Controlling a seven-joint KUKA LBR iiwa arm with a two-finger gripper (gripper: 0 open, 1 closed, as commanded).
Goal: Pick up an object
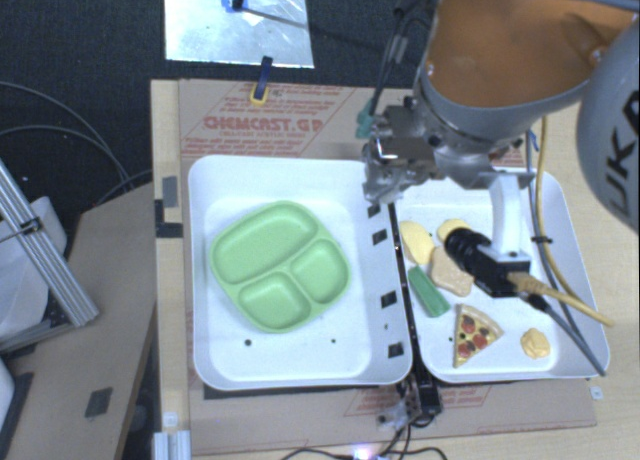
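The fingers (383,186) are hanging over the far end of the seam where the two bins meet, and from this slanted angle I cannot tell whether they are spread or pressed together. Nothing is showing between them, so no pick is being made yet.

Working outward, the closest candidates are lying in the right bin (500,372). A pale yellow piece (416,241) is sitting just below the fingers against the inner wall. A tan slab (450,273) is lying just beside it, and a green stick (430,293) is lying along the seam a little nearer the camera. Further on, a pizza slice (474,333) is resting flat near the front wall, with a small yellow lump (535,343) off to its right. A second yellow bit (452,230) is peeking out above the tan slab.

Across the seam, the left bin (215,180) is holding one green divided plate (280,266), lying flat and well apart from the fingers.

I'm reading this as the approach step, with the arm (510,38) lining up and no target committed. The next move is calling for a shift off the seam and over one piece (the pale yellow one looks the shortest trip). After that comes a straight drop that stays clear of the bin wall. The crowding is going to matter here, because the yellow piece, slab and stick are lying so close together that a drop on one risks nudging its neighbours.
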